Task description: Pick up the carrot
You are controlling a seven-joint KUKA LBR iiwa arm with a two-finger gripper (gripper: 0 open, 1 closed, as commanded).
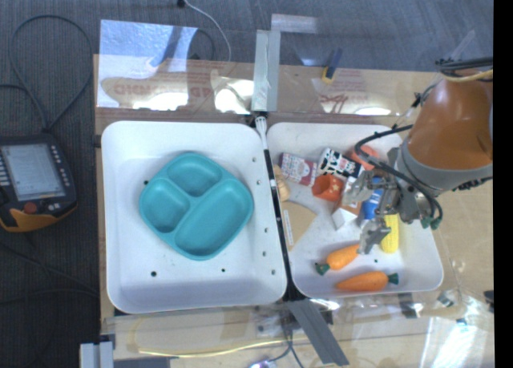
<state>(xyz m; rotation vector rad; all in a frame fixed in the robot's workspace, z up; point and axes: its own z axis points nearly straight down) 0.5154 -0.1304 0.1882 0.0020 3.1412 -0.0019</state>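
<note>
Left bin [120,278] holds a teal divided plate [196,204]. Right bin [425,274] contains a yellow corn cob [391,236], small cartons [298,169] and a red item [327,188]. Teach pendant [34,182] lies left of bench.

The tabletop [469,238] is pale wood, set over a dark grey carpeted floor [48,62]. Two shallow white bins sit directly on it, side by side and touching along their inner edges. The left bin [120,278] and the right bin [425,274] together cover most of the surface. Behind them, along the far edge, lies a crinkled sheet of clear plastic [144,46] and a strip of grey tape [264,70] running back from the seam between the bins.
</note>
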